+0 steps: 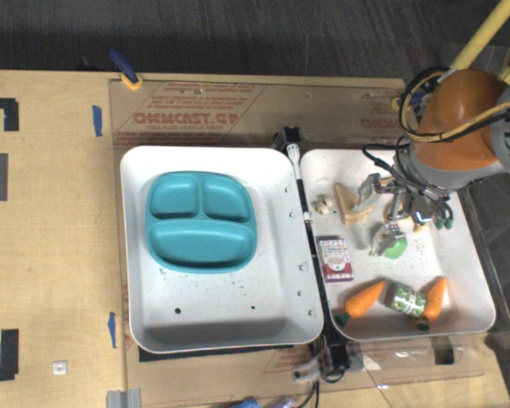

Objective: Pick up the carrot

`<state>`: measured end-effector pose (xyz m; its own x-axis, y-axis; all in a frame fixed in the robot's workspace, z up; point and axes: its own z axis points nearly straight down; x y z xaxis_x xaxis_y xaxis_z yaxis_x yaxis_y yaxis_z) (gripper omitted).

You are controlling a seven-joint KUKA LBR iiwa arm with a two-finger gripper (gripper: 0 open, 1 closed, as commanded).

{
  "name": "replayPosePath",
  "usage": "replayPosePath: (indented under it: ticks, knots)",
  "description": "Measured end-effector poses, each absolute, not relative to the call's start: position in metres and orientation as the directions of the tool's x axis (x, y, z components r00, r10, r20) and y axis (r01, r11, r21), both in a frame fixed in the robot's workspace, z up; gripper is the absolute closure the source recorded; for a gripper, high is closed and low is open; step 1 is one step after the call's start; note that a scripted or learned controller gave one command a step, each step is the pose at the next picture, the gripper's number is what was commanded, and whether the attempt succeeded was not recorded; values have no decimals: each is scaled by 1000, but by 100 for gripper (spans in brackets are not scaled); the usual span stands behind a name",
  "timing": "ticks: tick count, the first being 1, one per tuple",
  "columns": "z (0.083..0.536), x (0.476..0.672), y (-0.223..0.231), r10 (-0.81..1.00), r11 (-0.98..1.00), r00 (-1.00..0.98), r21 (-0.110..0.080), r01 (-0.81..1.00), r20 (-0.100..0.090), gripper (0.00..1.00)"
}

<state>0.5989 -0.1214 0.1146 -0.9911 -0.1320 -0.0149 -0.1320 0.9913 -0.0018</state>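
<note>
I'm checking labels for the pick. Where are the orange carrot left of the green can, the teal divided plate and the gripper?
orange carrot left of the green can (pixel 365 297): camera view, mid-body.
teal divided plate (pixel 201 249): camera view, lower compartment floor.
gripper (pixel 393 231): camera view, between its fingertips.

A teal three-compartment plastic plate (pixel 201 221) is seen in the left white bin (pixel 153 313); a green can (pixel 405 300) lies in the right white bin (pixel 467 253).

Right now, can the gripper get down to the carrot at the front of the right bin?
Probably yes. The gripper hangs over the right bin, above a small green thing. The carrot lies nearer the front, open from above. A green can lies close beside it and could crowd the fingers.
</note>
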Motion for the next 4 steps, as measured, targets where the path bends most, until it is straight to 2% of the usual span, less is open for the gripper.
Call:
replayPosePath:
  ticks: [1, 2, 3, 4]
  knots:
    - [108, 544, -101, -252, 968, -965, -28, -251, -65, 0]
    - [101, 505, -99, -343, 939, -938, -26, -342, -52, 0]
    - [281, 516, -166, -468, 884, -884, -11, -468, -13, 0]
    - [103, 490, -222, -586, 810, -810, 7, -586, 0, 0]
